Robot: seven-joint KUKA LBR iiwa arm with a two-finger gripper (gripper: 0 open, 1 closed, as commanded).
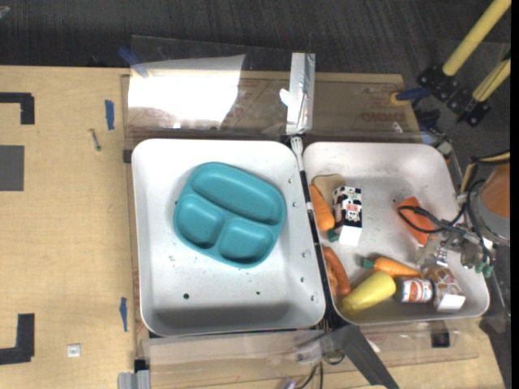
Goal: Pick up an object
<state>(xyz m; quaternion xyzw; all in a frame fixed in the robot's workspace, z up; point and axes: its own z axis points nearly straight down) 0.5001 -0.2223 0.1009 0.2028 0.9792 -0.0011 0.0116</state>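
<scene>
Over right bin's (381,156) far-right side, gripper (454,245) low among clutter; cannot tell hand state. Nothing seen held. Candidates near: orange piece (415,217), bottle (415,290), carrot (388,264), yellow fruit (369,292). Teal tray (229,213) alone in left bin (154,217).

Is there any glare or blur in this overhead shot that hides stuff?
In the camera view, strong glare whitens the clear plastic sheet behind the left bin; the gripper at the right bin's edge looks soft and cluttered; the teal divided plate is evenly lit and sharp.
</scene>
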